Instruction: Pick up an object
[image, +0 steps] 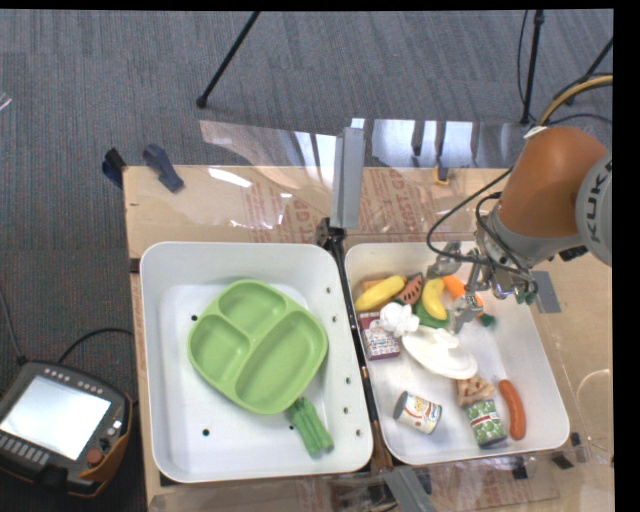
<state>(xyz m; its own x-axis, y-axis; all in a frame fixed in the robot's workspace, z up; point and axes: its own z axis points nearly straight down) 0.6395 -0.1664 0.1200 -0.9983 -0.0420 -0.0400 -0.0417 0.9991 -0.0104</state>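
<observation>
The pincer (462, 318) hangs over the right bin (535, 370); whether it is wide or narrow cannot be told. Just left of it lie two bananas (380, 293) and a white toy (438, 352); below, a can (417, 412), jar (487, 420) and sausage (513, 408). A green plate (258, 345) fills the left bin (165, 300).

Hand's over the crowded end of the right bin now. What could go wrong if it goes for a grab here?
The hand hangs over a tight cluster: a banana, an orange piece and a white toy touch or overlap, so it may nudge neighbours or catch two things. Rounded fruit could slip out. The arm hides what lies directly beneath.
</observation>
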